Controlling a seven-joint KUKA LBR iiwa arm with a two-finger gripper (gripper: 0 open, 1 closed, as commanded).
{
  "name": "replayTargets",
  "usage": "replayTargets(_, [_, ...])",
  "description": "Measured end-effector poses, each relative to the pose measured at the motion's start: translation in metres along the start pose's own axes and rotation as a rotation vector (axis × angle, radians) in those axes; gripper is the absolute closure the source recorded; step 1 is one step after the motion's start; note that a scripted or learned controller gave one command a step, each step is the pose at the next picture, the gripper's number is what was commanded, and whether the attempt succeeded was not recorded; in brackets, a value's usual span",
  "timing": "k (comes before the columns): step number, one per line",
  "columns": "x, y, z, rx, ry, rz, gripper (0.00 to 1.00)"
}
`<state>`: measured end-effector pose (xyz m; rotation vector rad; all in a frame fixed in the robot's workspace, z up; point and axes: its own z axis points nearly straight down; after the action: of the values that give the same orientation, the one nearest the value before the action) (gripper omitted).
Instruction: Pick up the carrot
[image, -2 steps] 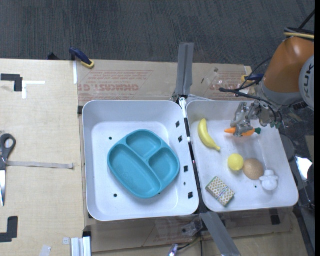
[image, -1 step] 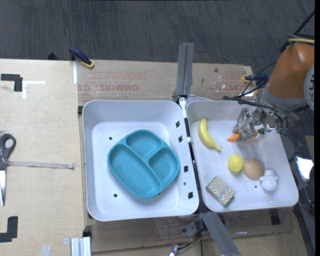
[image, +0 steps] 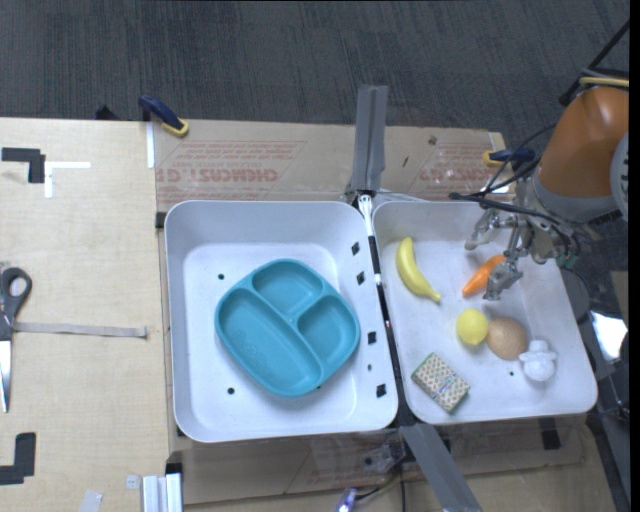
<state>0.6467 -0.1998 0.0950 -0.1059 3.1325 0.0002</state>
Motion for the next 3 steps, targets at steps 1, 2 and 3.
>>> replayTargets(1, [-0.002, 0.000, -0.012, 0.002, -0.008, -0.001, 1.00])
replayTargets(2, [0.066, 0.047, 0.000, 0.001, 0.001, 0.278, 1.00])
replayTargets(3, [0.067, 0.047, 0.000, 0.001, 0.000, 0.278, 0.00])
